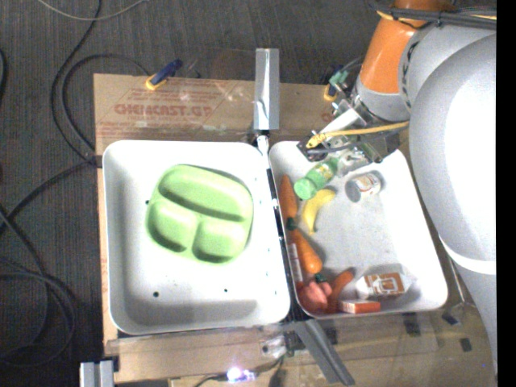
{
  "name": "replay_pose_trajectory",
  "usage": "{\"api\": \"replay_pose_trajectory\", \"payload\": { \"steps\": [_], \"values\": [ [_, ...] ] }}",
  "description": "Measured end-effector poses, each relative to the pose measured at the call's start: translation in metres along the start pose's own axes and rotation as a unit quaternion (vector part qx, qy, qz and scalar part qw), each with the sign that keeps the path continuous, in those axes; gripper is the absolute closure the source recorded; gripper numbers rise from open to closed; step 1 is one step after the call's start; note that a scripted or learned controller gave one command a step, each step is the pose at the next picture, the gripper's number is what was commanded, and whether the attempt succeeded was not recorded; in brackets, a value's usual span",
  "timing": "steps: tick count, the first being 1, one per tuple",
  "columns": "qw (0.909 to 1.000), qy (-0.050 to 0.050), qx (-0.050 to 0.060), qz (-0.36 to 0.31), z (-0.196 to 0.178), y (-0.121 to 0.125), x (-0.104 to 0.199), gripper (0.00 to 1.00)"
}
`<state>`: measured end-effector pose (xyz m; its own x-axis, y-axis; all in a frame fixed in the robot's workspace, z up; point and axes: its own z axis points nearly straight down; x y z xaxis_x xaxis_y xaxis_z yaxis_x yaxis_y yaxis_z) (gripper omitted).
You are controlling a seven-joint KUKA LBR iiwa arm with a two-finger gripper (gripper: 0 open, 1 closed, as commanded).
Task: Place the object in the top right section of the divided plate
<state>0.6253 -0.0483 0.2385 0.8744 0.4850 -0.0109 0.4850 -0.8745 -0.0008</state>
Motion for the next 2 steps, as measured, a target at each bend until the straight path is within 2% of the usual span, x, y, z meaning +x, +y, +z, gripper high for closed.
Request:
{"api": "replay_pose_trajectory", "payload": {
  "steps": [1, 2],
  "values": [
    [1.0000, -0.005, 0.001, -0.001, -0.004, 0.000, 0.000, 1.00],
    [0.9999, 0.001, 0.003, -0.010, 0.051, -0.024, -0.038, 1.00]
  ]
}}
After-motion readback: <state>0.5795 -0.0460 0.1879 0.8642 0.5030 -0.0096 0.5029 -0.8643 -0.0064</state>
